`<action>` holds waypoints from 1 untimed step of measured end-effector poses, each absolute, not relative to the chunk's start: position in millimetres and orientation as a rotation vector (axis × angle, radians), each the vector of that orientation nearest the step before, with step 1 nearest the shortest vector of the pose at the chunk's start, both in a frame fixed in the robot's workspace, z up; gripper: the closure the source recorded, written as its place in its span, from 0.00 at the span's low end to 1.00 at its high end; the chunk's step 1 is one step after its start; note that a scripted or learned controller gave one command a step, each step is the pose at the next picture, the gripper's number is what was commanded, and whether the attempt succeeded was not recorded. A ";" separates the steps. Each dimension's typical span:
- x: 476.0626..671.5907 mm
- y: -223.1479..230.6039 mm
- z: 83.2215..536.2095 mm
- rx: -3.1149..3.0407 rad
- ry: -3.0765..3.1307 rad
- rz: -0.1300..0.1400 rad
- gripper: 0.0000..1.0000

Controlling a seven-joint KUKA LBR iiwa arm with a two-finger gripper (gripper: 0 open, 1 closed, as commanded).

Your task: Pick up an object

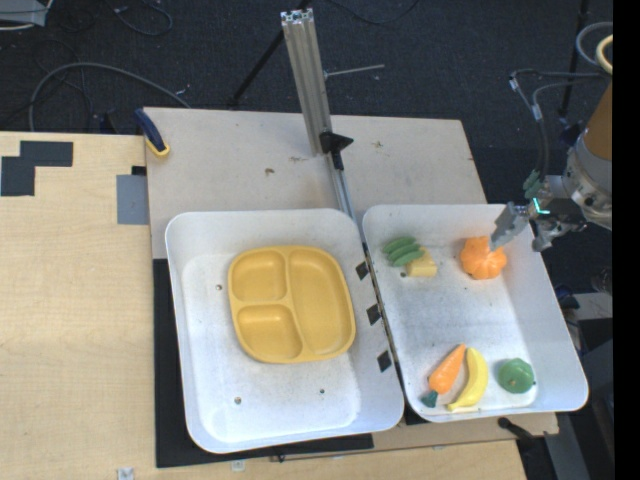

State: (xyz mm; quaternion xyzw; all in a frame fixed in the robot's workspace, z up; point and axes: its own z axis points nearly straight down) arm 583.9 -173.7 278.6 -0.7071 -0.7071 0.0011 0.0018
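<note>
The right bin (455,313) holds an orange fruit (483,259) at its far right, a green vegetable (402,249) with a small yellow piece (423,266) beside it, and at the near end a carrot (447,368), a banana (471,380) and a green fruit (516,375). My gripper (526,228) hovers at the bin's far right edge, just up and right of the orange fruit. Its fingers are spread apart with nothing between them; the left fingertip (503,230) is close to the orange fruit's top.
The left bin (195,258) carries a yellow divided plate (292,303). An upright metal post (308,78) rises behind the gap between the bins. Cables hang near the arm at the right edge.
</note>
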 end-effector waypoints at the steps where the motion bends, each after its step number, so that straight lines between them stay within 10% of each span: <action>1: 584.2 -173.7 279.2 -2.220 -2.220 0.002 0.00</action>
